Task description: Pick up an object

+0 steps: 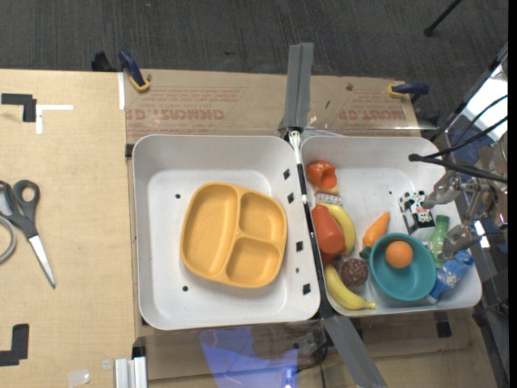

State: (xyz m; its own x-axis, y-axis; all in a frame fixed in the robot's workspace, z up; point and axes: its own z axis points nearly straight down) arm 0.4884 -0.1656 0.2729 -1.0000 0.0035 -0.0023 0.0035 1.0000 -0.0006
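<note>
My gripper (pixel 454 208) hangs over the right bin (pixel 363 148), at about three o'clock in the view, above that bin's right wall. I cannot tell how it is set: the metal parts blur together there, and nothing shows as caught in it. So I judge the pick not yet made.

Everything I could take lies crowded in the right bin. A teal bowl (pixel 406 281) sits at the bin's five o'clock with an orange ball (pixel 399 254) resting inside it, cupped so it cannot roll. Just at three o'clock of the bowl, near my gripper, stand a green bottle (pixel 439 234) and a blue bottle (pixel 452 272), wedged between bowl and wall. A carrot (pixel 376 228) leans at the bowl's eleven o'clock. Further toward nine o'clock a red pepper (pixel 329 231) touches a banana (pixel 347 226), with a tomato (pixel 321 174) at twelve o'clock of them, and a second banana (pixel 346 292) beside a dark ball (pixel 354 271) at the bin's seven o'clock.

The left bin (pixel 153 241) holds a yellow divided plate (pixel 234 234), well apart from my reach for now. Scissors (pixel 31 225) lie on the bench at nine o'clock.

The green bottle seems my nearest target, though its tight neighbours could spoil a clean grasp.
</note>
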